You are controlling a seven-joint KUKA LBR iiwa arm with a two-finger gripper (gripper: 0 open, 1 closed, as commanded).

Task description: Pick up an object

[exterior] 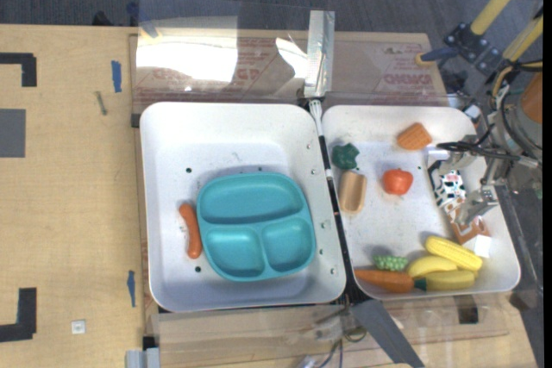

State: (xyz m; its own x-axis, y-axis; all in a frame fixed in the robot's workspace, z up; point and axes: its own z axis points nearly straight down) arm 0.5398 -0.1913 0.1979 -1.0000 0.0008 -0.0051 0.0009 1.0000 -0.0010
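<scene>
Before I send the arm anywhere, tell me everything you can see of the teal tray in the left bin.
The teal tray is a rounded-corner divided plate that looks like smooth plastic: one wide compartment along its far side, two smaller ones along its near side, all bare. It lies flat and right side up, slightly skewed, in the middle of the left bin. An orange sausage-shaped toy lies against its left edge. Nothing rests on it.
</scene>
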